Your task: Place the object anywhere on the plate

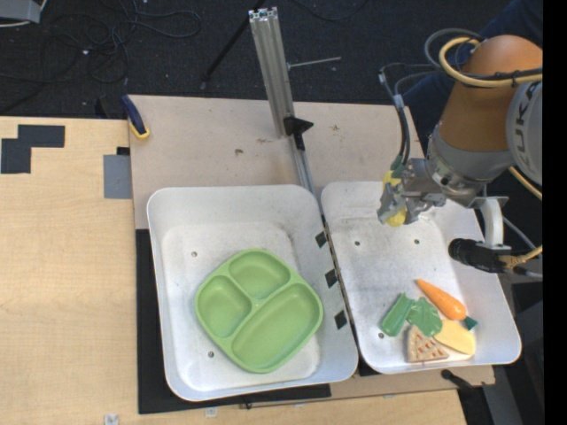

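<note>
Gripping a yellow object (396,212), the fingers (390,209) hover over the right bin (372,264).

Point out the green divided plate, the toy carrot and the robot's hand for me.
green divided plate (259,321), camera view, on the ridge between its compartments.
toy carrot (440,298), camera view, on the middle of its orange body.
hand (396,211), camera view, at its tip over the right bin's far end.

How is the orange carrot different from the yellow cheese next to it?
The carrot is orange, long and thin; the cheese is pale yellow, flat and wedge-shaped. The carrot lies farther up the bin; the cheese lies nearer its bottom rim. Both are toy foods lying in the right bin, not on the green plate.
</note>
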Available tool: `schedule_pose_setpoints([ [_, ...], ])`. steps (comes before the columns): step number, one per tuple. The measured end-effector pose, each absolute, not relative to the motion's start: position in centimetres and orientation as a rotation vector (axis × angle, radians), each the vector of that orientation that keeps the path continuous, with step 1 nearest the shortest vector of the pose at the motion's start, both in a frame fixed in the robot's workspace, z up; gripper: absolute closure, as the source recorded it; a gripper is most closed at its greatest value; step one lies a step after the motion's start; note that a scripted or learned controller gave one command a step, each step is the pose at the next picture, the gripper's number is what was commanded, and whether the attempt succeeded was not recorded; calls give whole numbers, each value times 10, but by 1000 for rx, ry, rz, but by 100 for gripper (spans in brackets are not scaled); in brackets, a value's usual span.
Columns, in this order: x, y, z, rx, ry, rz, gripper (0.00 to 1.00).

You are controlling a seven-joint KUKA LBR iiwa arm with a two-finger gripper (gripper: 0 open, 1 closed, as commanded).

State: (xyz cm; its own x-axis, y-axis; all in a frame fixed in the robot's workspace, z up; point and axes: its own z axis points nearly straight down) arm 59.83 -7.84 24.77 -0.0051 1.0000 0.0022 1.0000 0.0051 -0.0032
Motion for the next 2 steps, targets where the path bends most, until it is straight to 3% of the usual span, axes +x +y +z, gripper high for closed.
schedule_pose_setpoints([
  [2, 590, 22, 223, -2214, -2223, 4, 100],
])
